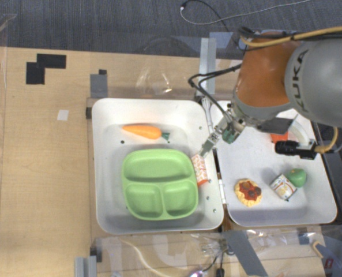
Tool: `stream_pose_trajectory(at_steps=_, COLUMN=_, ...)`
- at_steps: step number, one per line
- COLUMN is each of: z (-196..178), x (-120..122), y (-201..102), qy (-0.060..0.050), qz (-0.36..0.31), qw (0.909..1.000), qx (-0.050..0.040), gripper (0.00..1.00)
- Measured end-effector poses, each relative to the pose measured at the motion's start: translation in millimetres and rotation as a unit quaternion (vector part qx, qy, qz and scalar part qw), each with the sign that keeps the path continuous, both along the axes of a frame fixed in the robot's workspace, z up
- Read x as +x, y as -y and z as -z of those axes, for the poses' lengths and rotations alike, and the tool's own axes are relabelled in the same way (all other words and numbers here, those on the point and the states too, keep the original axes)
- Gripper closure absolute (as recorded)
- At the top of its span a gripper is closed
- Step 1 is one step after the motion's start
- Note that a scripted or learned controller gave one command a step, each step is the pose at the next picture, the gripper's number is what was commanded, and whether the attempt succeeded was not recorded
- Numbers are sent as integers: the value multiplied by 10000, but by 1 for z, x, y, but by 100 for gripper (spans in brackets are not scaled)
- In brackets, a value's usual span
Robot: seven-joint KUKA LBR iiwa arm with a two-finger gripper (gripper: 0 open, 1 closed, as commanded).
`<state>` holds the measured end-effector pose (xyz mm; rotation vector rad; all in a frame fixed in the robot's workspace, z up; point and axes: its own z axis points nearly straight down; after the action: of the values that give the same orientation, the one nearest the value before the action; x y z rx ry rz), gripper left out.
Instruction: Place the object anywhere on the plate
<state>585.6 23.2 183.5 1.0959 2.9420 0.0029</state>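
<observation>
The gripper hangs over the seam between the two bins, its slim tip pointing down toward seven o'clock; whether the jaws stand wide or narrow I cannot tell. Directly below that tip, at about six o'clock from it, a small red-and-white packet lies against the right edge of the green plate, long axis running roughly twelve to six. It looks to be the task's thing, and appears to rest on the bin floor or the plate's rim, not clearly between the jaws. The plate sits at eight o'clock from the jaws in the left bin. So the coming move likely turns on carrying the packet toward nine o'clock.
</observation>
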Motion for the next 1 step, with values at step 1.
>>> stream_pose_trajectory(at_steps=1, z=-1, x=58, y=-62, qy=14, qz=-1030, qw=9947, qx=-1, gripper=0)
